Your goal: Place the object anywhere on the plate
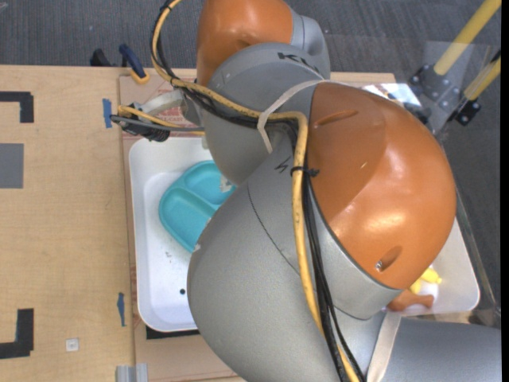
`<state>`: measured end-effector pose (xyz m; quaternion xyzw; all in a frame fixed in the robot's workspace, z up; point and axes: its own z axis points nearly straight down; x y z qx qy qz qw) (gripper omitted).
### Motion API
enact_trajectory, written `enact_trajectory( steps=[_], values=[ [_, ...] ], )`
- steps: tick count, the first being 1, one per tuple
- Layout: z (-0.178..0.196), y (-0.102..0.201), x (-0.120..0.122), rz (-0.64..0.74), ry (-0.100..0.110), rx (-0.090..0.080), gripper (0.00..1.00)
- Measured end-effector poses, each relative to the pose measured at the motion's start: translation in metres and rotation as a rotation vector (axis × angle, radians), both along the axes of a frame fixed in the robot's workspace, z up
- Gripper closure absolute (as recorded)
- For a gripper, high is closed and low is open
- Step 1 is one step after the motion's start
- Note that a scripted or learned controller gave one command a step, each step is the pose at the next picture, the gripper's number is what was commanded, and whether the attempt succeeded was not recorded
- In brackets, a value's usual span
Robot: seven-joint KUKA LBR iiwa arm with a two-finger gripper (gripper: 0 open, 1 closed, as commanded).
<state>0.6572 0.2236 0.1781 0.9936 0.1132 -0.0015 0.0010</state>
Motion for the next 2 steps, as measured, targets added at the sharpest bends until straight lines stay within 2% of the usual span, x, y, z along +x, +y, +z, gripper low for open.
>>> enact_trajectory(
  steps=[2],
  values=[
    [0.0000, 0.0000, 0.0000, 0.000, 0.000, 0.000, 0.00]
  ],
)
